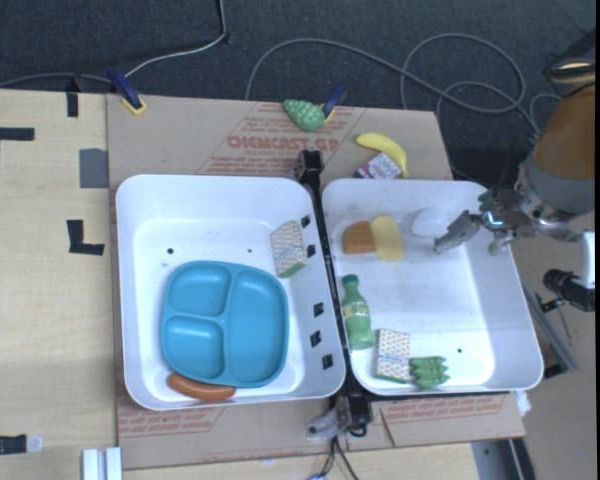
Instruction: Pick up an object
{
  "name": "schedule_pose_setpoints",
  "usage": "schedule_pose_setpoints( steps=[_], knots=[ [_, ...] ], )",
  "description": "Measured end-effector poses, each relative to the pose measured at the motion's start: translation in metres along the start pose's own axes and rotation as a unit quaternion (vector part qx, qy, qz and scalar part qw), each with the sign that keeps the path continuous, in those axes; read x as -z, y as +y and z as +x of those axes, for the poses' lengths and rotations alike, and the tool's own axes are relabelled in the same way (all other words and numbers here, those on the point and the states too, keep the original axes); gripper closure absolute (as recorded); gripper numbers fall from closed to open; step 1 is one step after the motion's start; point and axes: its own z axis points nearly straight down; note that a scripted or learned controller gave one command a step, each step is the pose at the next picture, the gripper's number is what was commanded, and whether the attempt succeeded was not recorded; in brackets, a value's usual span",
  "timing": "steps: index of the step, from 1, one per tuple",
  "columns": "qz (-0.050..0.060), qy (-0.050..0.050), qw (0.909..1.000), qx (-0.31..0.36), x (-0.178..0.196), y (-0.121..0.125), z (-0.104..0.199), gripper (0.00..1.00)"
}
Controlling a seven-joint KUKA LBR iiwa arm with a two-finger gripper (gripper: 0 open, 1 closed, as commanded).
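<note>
My claw point(472, 230) hangs spread over the right bin point(500, 313), at its far right edge, pinching nothing. Nearest it, by the far wall, sit one yellow block point(387, 237) touching one brown bread piece point(357, 238). One green bottle point(356, 313) lies along the left wall. The left bin point(140, 268) carries one blue divided plate point(224, 322).

divided plate point(223, 323): light blue
hot dog point(201, 388): orange-red
bottle point(356, 313): green
banana point(384, 149): yellow
2 bins point(145, 218): white
</note>
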Motion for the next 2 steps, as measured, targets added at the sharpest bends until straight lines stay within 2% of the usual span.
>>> schedule_pose_setpoints(
  steps=[1, 2],
  knots=[
    [0.002, 0.001, 1.0000, 0.000, -0.088, 0.029, 0.047, 0.00],
    [-0.001, 0.001, 1.0000, 0.001, -0.107, 0.072, 0.107, 0.00]
  ],
)
